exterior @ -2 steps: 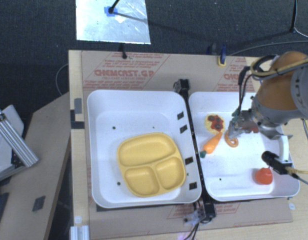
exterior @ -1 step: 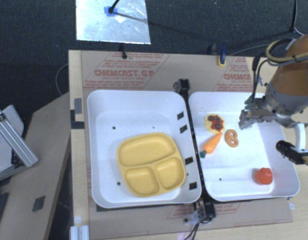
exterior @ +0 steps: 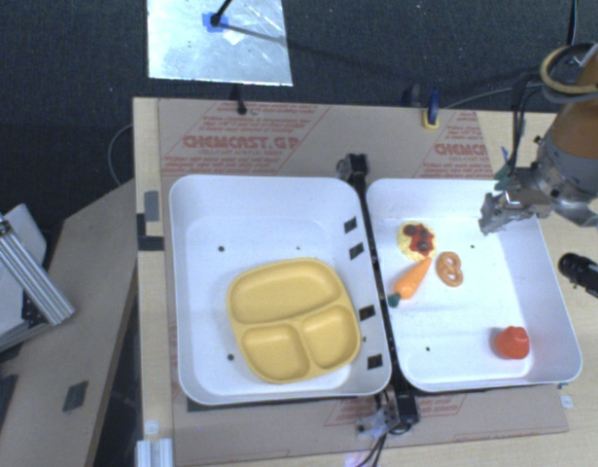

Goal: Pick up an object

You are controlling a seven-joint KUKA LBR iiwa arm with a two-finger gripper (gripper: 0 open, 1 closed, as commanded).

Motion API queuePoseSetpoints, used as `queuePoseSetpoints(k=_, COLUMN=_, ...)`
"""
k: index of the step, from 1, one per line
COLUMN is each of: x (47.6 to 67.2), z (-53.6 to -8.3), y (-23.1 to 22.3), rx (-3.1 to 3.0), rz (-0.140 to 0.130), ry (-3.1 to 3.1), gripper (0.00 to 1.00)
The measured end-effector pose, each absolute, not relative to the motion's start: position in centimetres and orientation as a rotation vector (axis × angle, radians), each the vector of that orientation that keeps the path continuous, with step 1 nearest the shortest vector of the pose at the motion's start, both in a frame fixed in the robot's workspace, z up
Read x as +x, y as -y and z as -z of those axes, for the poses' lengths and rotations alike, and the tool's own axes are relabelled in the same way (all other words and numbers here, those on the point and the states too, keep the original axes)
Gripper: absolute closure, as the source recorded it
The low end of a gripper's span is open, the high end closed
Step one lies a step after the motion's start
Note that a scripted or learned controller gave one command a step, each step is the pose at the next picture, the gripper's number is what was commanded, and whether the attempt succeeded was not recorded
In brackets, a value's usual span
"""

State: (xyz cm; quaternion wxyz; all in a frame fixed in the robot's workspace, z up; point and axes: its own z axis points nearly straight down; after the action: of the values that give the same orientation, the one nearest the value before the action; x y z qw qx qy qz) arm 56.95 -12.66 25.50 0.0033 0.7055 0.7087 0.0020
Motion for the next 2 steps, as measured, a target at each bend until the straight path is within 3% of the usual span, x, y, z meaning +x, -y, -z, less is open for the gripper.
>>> queuePoseSetpoints(k=2, x=59.8, z=-24.7, y=2.5, rx=2.209, rz=-0.006, ry=-2.233, gripper=1.00)
